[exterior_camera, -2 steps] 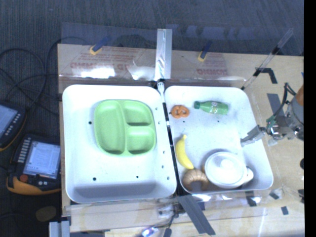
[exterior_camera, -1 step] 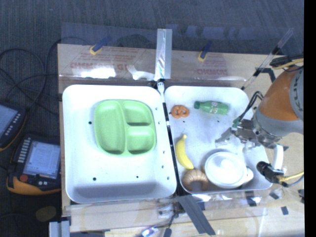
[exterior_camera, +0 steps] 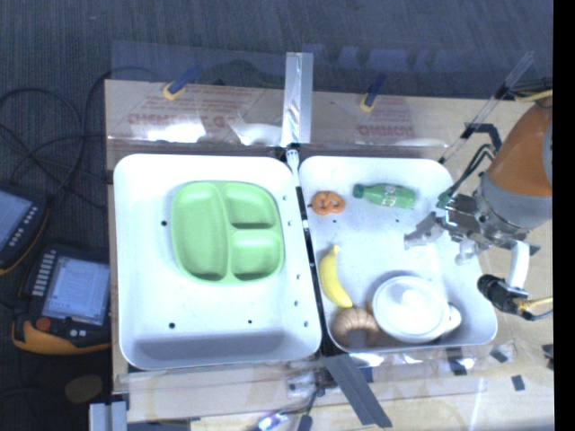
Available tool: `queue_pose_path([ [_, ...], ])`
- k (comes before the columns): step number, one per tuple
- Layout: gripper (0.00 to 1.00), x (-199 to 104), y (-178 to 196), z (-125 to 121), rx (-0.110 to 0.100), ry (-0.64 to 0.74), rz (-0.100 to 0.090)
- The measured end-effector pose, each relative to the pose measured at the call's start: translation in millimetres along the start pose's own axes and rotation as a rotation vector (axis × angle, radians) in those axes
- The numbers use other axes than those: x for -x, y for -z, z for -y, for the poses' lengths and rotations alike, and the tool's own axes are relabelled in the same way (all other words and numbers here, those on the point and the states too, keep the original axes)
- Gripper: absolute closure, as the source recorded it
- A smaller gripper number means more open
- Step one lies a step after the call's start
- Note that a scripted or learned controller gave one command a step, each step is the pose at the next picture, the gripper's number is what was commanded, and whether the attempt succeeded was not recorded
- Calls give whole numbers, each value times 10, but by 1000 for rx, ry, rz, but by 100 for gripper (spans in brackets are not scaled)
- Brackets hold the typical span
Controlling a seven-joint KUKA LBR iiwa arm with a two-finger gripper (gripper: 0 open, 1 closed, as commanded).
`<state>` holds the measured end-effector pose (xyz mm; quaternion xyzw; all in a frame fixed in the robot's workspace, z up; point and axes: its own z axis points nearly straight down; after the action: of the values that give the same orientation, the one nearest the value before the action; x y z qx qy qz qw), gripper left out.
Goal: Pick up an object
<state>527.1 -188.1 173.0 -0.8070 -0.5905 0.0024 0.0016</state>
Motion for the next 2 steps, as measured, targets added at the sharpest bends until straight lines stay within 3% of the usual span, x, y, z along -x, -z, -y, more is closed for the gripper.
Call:
queue_pose_path([
  [1, 0, -603, -850, 329, 15, 52, -1],
  [2, 0, -1215, 78, 41, 1, 441, 0],
])
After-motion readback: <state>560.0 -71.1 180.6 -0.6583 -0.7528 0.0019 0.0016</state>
